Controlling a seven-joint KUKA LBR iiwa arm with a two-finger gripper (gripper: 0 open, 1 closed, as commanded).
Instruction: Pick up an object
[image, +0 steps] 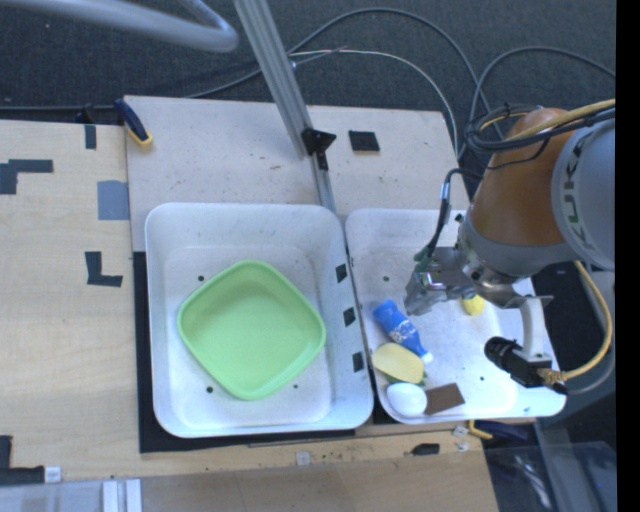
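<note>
In the left bin (165, 330), a green plate (252, 328).

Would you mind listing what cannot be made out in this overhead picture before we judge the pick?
- Pincer: camera view, too small and blurred against the wrist to tell open from shut, or whether it touches anything.
- Yellow object: partly covered by the arm, so its shape is unclear.
- Right bin: its far-right part lies under the arm.
- Brown item: too small to identify.
- Blue bottle: label unreadable.

One fixed overhead camera, apparently fairly near, looks slantwise onto both bins (160, 300).
</note>
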